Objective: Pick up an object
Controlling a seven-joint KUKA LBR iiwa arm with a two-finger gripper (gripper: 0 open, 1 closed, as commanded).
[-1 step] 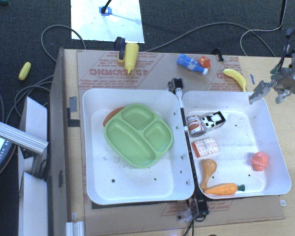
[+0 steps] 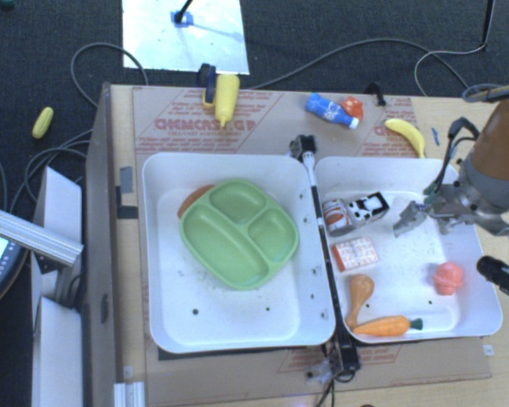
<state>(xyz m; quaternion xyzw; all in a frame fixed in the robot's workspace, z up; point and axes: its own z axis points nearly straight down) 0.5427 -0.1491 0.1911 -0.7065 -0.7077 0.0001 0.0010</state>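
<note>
Gripper (image 2: 410,219) first: whether it is spread or closed cannot be told from this slanted view. It sits over the right white plastic bin (image 2: 399,270), at the end of the grey arm with the orange band (image 2: 496,164). Nothing can be seen caught in it.

Both bins rest on a sheet of brown printed cardboard (image 2: 263,117). The left white plastic bin (image 2: 229,312) holds a light green divided plastic plate (image 2: 237,231), with an orange-brown edge of something (image 2: 191,200) showing from under its upper left rim.

In the right bin lie the things to pick from:
- a black-and-white cow-patterned toy (image 2: 369,209), just left of the gripper
- a small red-and-white can (image 2: 335,216), touching the toy's left side
- a flat white packet with red print (image 2: 355,253), below the can
- an orange plastic carrot with a green tip (image 2: 383,326), along the near wall
- a tan drumstick-shaped toy (image 2: 359,291), just above the carrot
- a pink rounded toy (image 2: 447,278), near the right wall, below the gripper and apart from it

Beyond the bins, on the cardboard, lie a yellow squeeze bottle (image 2: 225,96), a blue bottle with a red end (image 2: 332,110) and a yellow toy banana (image 2: 405,134).
</note>
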